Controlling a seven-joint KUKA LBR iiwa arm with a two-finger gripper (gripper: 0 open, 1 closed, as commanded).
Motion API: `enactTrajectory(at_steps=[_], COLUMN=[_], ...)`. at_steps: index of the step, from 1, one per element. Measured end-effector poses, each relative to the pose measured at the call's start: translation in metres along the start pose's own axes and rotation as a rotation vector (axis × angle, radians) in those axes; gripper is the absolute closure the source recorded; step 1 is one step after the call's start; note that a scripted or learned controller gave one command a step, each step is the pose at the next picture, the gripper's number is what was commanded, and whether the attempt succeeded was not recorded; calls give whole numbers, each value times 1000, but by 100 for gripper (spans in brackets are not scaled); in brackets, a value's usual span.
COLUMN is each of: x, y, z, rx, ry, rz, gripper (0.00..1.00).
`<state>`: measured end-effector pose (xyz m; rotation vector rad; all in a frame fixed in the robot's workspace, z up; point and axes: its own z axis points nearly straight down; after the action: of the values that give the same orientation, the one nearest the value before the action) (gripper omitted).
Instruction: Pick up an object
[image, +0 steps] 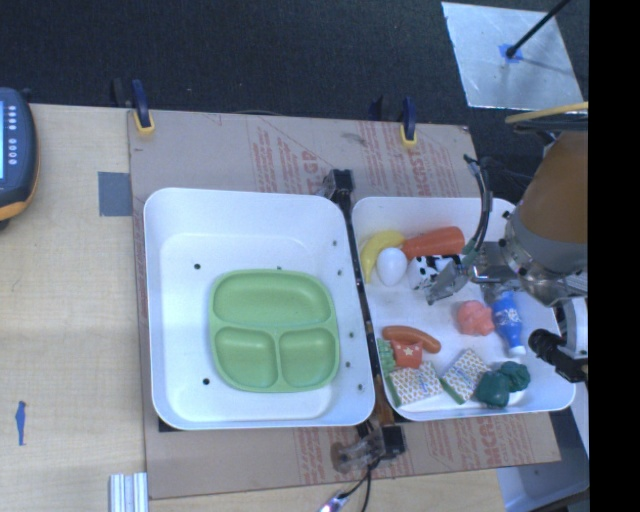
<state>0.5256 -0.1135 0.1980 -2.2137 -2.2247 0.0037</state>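
Observation:
The right bin (420, 207) holds several toy foods. An orange carrot-like piece (434, 241) lies at the back beside a yellow piece (377, 247) and a white egg (391, 266). My gripper (446, 283) hangs low over the middle of this bin, reaching in from the right, just below the carrot and next to a black-and-white spotted item (430, 267). A pink lump (474, 318) and a blue bottle (508, 318) lie to its right. A red sausage (411, 338), two sandwich pieces (416, 383) and a green lump (502, 384) sit at the front.
The left bin (170, 300) holds a green divided plate (272, 329). A dark divider (352, 262) runs between the bins. The arm's orange band (560, 195) and grey wrist rise over the right bin's right side. A blue-and-orange device (15, 145) lies at the far left.

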Motion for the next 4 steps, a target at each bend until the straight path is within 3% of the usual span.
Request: enactTrajectory(at_steps=[1,2,3,4], x=[-76,-49,-52,12], y=[10,22,24,103], z=[9,112,96,-15], rx=[-3,8,1,-19], ry=[-4,2,-2,0], rz=[7,-2,-3,-8], gripper=[0,0,100,100])
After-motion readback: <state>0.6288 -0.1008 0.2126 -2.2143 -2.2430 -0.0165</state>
